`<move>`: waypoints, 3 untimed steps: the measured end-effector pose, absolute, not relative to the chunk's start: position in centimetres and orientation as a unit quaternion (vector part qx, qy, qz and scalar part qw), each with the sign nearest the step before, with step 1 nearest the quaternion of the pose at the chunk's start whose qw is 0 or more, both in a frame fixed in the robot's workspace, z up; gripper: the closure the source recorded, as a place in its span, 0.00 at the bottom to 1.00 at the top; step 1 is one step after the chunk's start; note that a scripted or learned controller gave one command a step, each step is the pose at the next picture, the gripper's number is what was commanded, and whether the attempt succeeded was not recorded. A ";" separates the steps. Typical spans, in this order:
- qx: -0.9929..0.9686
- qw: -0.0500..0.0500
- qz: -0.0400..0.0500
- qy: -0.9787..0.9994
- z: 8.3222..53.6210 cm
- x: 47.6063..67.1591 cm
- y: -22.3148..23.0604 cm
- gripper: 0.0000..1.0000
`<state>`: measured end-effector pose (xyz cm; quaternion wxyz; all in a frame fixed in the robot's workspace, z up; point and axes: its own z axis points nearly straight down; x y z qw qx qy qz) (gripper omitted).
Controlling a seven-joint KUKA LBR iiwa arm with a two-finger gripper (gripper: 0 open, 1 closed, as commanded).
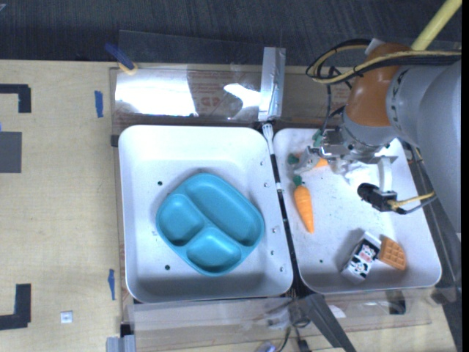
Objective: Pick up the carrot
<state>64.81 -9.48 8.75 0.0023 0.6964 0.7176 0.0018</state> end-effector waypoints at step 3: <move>0.728 0.002 0.003 0.686 18.8 63.6 -4.1 1.00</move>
